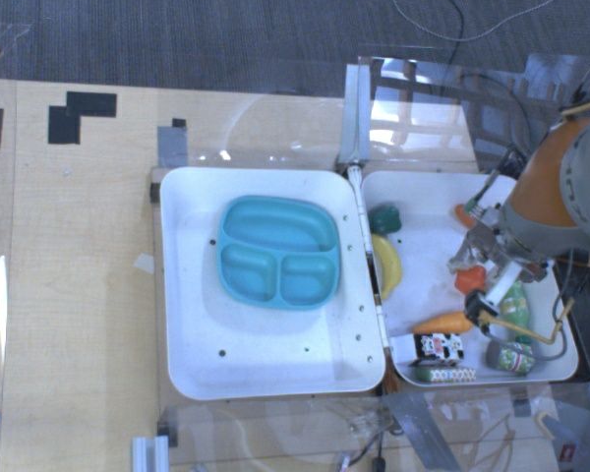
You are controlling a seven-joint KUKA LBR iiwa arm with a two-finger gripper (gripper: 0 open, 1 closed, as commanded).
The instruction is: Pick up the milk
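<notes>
The milk (439, 346) is a small carton with black-and-white cow patches. It lies on its side at the front left of the right bin (428, 187). My gripper (478, 281) hangs over the middle right of that bin, above a red-orange item (469, 280). It is up and to the right of the milk and apart from it. The grey arm with its orange band (549, 180) hides the bin's right part.
Around the milk lie a carrot (442, 323), a banana (387, 264), a green vegetable (383, 219), a green-and-white bottle (514, 305) and a can (511, 358). The left bin (182, 264) holds a blue divided plate (278, 251). A metal divider (367, 254) separates the bins.
</notes>
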